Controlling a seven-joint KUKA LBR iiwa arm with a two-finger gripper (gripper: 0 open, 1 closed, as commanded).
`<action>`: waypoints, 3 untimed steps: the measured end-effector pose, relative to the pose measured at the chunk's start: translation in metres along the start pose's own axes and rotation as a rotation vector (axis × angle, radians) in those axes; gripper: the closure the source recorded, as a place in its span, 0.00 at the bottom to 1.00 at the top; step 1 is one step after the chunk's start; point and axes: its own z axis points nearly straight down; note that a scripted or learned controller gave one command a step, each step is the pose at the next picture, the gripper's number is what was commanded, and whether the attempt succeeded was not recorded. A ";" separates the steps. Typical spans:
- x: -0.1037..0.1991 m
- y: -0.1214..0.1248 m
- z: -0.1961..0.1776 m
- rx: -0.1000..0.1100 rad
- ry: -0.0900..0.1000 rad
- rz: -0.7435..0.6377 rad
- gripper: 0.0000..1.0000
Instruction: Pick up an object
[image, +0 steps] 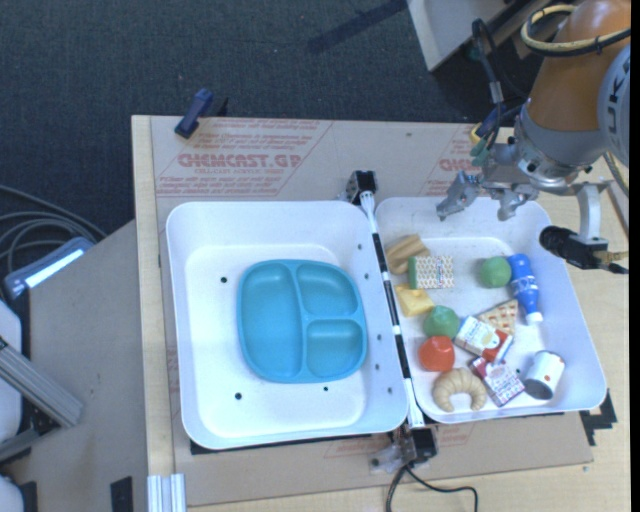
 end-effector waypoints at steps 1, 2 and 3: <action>0.048 -0.069 0.016 0.002 0.000 -0.001 0.00; -0.010 -0.150 0.057 0.002 -0.001 0.002 0.00; -0.007 -0.121 0.140 0.002 0.001 0.001 0.00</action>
